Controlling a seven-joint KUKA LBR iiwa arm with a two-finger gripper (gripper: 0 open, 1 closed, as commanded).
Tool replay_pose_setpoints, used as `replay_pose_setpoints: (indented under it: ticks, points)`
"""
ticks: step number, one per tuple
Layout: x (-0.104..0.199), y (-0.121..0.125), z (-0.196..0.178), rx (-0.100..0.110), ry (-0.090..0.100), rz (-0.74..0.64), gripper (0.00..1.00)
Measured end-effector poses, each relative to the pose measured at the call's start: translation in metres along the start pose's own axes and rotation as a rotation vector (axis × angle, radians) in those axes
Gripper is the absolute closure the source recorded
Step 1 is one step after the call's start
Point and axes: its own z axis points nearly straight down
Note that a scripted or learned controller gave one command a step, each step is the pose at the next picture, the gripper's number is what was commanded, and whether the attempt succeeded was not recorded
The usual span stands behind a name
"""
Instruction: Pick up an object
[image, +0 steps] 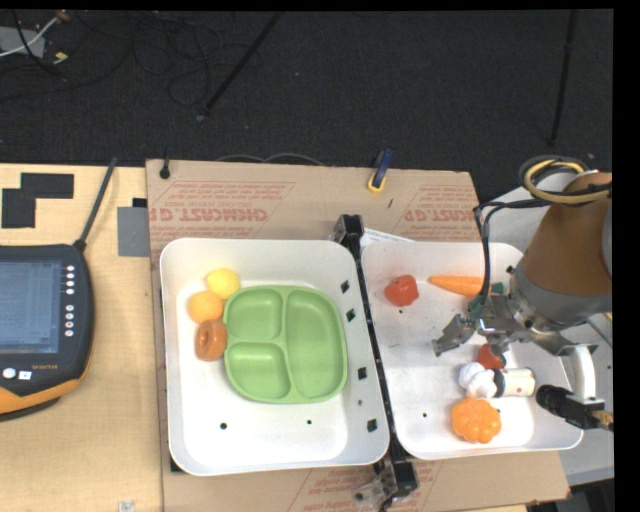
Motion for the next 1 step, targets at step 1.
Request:
replay_pose_setpoints:
  ticks: [1]
  points:
    - [-0.0056, -0.0070, 0.0516, -0.005, -0.002, 0.000, 0.00]
